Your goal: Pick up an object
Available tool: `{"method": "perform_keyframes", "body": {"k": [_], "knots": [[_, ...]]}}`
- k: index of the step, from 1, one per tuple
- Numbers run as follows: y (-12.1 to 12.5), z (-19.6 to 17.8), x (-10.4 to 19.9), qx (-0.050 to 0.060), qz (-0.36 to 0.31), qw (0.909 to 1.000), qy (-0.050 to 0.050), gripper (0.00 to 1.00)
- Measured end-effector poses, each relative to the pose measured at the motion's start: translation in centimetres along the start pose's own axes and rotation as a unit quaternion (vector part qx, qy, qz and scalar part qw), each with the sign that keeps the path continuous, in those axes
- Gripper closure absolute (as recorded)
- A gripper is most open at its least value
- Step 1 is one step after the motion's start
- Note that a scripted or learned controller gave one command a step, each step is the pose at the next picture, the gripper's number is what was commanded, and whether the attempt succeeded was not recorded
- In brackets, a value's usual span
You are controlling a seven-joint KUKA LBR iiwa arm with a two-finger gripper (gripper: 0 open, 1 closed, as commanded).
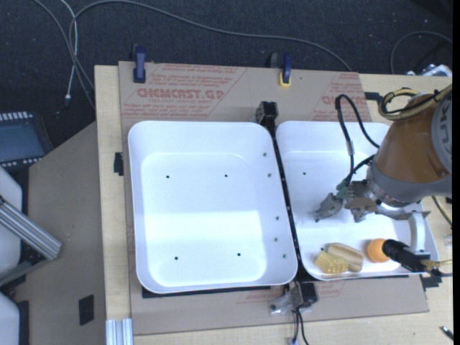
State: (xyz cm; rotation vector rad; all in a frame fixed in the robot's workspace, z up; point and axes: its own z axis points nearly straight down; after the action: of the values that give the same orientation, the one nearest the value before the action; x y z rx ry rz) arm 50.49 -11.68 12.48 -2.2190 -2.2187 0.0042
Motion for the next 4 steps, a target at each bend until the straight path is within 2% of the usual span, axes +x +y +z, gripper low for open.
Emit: {"method": "perform_keyframes", "body": {"k": [1,2,3,4], "knots": [[0.1,-1.3,0.0,-0.003,0.0,1.0,0.0,1.0],[1.2,-6.9,-0.2,-0.005,0.0,1.0,-0.001,1.0],[1.2,-8.0,-0.2,-0.003,0.0,1.0,0.0,1.0],[1.4,-9.4,5.1,-0.003,-0.002,1.0,0.0,1.0]]}}
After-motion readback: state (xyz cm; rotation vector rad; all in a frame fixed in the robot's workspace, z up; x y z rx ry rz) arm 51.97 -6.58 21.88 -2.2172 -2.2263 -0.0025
